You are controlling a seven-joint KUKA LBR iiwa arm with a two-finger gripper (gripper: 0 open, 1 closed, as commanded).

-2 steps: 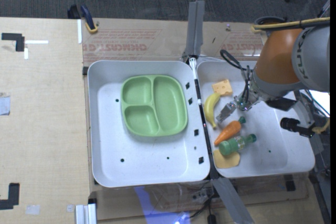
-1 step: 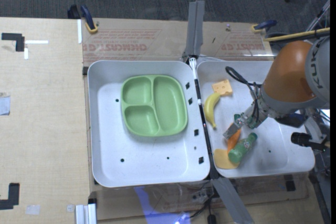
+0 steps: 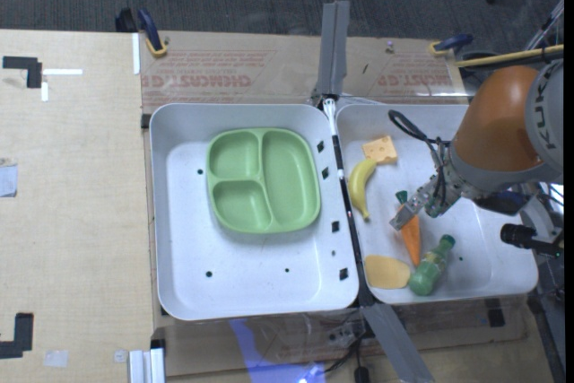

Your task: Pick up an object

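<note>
Left bin point(image 3: 170, 220): a green divided plate point(image 3: 264, 181) is seen lying flat toward the far side of the floor; three compartments are shown, two on the left and one long one on the right; small dark holes are scattered over the white floor around it.

Right bin point(image 3: 502, 278): five objects are gathered in its left half, near the wall shared with the left bin.

Banana point(image 3: 360, 186): laid lengthwise beside the dividing wall, curved, its stem end toward the near side.

Cheese wedge point(image 3: 380, 151): a yellow-orange block with holes, set just beyond the banana's far end, close to it.

Carrot point(image 3: 411, 239): an orange piece laid pointing toward the near side, between the banana and the bottle; its upper end is met by the gripper's tip.

Green bottle point(image 3: 430, 269): laid on its side at a slant, cap end toward the far right, its base just beside the yellow chip.

Yellow chip point(image 3: 387, 271): a flat oval piece near the front-left corner of the right bin, touching or nearly touching the bottle.

Arm point(image 3: 502, 126): reached in from the right, the orange band seen above the wrist, over the middle of the right bin.

Gripper point(image 3: 408, 213): lowered onto the top end of the carrot; the fingers are blurred and foreshortened, so how far they are parted cannot be told, and nothing is plainly seen between them.

Bench point(image 3: 72, 193): pale board to the left of the bins, marked with black corner pieces.
</note>
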